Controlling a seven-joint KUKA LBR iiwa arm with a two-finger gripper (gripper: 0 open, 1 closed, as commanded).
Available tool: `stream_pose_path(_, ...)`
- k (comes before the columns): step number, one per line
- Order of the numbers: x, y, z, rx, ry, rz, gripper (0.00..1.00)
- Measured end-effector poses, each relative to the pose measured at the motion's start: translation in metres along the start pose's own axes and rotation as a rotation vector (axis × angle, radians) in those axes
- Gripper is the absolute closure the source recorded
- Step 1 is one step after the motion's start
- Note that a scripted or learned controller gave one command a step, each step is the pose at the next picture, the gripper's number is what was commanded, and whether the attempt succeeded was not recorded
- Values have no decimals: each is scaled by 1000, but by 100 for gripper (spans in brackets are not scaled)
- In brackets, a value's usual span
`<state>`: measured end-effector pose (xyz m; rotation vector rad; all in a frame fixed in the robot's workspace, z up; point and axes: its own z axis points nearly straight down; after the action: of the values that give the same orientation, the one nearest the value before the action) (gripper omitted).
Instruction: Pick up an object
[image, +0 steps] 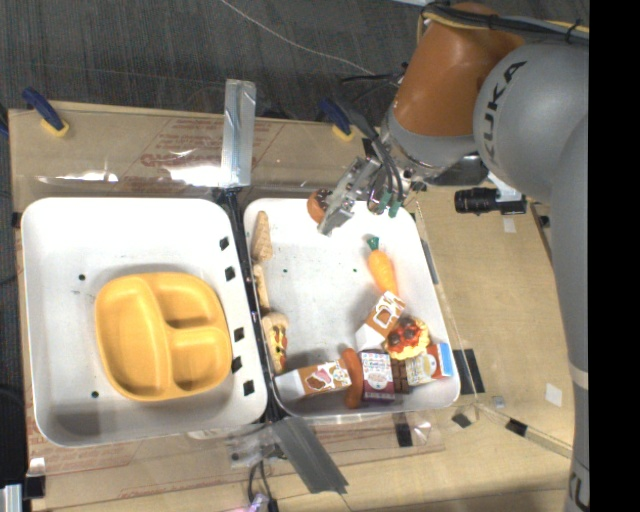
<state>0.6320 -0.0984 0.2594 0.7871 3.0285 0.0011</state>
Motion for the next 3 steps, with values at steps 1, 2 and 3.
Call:
stream_pose_path(1,1,1,-7,3,5,-9,100)
stream_pose_path(2,0,3,-17,4,3,-17,100)
stream_pose_path(3,0,6,-28,4,0,-26,100)
